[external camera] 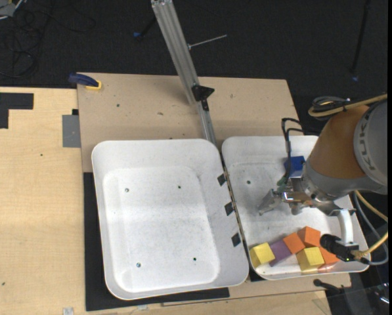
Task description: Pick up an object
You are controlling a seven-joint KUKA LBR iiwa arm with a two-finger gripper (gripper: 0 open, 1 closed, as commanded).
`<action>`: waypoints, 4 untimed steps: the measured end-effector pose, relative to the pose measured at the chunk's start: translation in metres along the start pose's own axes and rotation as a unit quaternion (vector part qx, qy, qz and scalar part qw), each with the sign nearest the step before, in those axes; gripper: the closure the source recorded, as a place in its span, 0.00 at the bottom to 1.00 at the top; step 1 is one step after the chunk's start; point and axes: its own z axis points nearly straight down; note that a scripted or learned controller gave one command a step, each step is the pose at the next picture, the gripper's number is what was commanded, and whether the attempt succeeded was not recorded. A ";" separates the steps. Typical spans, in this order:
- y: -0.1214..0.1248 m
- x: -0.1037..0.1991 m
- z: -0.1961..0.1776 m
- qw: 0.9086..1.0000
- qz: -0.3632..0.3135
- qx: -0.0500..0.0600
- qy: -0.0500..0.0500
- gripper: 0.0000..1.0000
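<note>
Two shallow white plastic bins sit side by side on the pale wooden worktop (248,104): the left bin (117,169) and the right bin (248,153), which holds everything the task needs. Reaching in from the right, the grey arm with its orange band (340,153) hangs over the right bin's middle, and its end effector (274,201) points leftward and down, close to the bare white floor of that bin. I cannot tell from this slanted view whether its fingers stand apart or together, and nothing is visibly caught in it.

Next in size is the cluster of small blocks along the right bin's near edge: an orange block (294,243), a second orange block (312,236), a purple block (281,253), a yellow block (262,253) and another yellow block (310,259). They lie touching or just beside one another.

What matters for the coming move is that this cluster lies toward the camera from the end effector and slightly to its right, near but clearly apart. The first orange block looks nearest, so a short move toward the bin's near rim seems called for.
</note>
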 end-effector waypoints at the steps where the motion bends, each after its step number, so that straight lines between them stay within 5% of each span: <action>1: 0.001 0.000 0.024 1.000 0.001 -0.003 -0.001 0.00; 2: 0.000 -0.001 0.014 1.000 0.005 -0.002 0.000 1.00; 4: 0.003 0.018 -0.089 1.000 -0.002 -0.006 -0.001 1.00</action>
